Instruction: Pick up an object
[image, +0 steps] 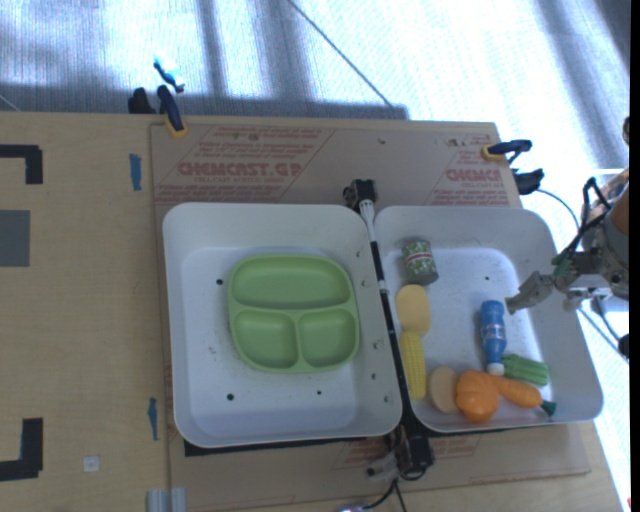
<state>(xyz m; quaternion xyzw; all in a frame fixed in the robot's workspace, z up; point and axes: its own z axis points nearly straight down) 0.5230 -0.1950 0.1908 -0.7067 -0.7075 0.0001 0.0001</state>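
The right bin (470, 260) holds several toy foods: a small green-labelled can (420, 260), a yellow corn cob (413, 340), a blue bottle (491, 335), an orange fruit (477, 394), a carrot (522, 391), a green vegetable (526, 369) and a pale oval piece (443, 389). My gripper (552, 294) hovers over the right side of this bin, up and to the right of the blue bottle. Its fingers (527, 291) stand spread apart with nothing between them.
The left bin (190, 300) holds a light green divided plate (293, 311). Both bins rest on a cardboard sheet (250, 165) held down by clamps (172, 105). A black bracket (360, 192) sits at the top of the seam between the bins.
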